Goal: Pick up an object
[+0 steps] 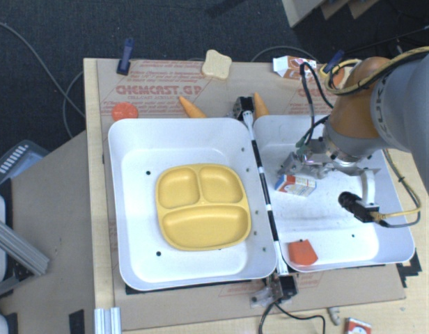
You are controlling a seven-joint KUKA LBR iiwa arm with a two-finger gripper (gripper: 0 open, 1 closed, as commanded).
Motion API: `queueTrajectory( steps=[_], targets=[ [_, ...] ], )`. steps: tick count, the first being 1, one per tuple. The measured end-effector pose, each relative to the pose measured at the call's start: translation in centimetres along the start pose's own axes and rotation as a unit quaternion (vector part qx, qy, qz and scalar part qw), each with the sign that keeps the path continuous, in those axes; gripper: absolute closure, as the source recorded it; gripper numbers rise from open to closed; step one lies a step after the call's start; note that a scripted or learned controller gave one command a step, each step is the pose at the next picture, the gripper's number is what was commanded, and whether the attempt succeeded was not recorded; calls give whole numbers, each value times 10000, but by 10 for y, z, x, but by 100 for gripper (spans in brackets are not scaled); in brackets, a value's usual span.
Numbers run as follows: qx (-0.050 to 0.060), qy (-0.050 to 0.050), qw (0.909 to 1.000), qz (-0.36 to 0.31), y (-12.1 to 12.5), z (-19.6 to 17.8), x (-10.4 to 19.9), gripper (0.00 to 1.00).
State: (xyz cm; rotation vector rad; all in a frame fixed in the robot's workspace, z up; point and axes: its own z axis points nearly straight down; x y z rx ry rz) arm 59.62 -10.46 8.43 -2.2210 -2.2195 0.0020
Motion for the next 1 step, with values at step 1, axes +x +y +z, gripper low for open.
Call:
queueTrajectory(
  steps=[1],
  targets=[
    [-15, -6, 10000, -8, 71, -1, -26, 0]
  ],
)
